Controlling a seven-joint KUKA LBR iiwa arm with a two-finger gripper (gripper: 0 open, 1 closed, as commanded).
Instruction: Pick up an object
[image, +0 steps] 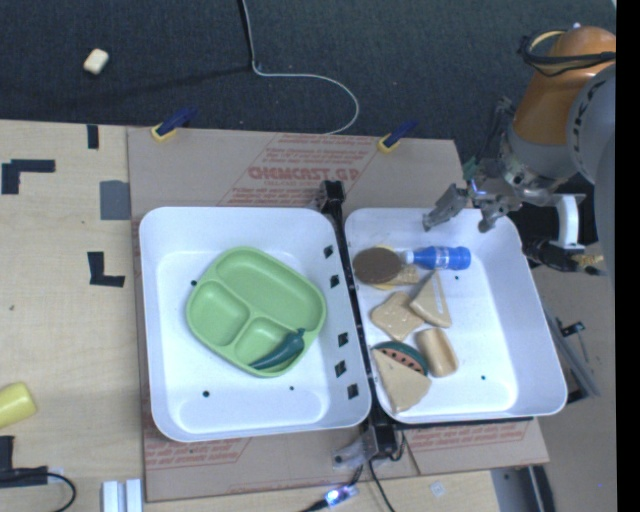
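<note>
Gripper (466, 207) hangs over the right bin's (520, 380) far rim, its two fingers spread apart with nothing between them. Just below lies a blue bottle (437, 258) beside a brown disc (377, 266) (touching, it seems). Nearer sit tan bread-like pieces (412, 310) and a watermelon slice (400, 355), clustered together. Across the divider, the left bin (170, 400) holds a green plate (255, 305) bearing a green pepper (280, 351).
</note>
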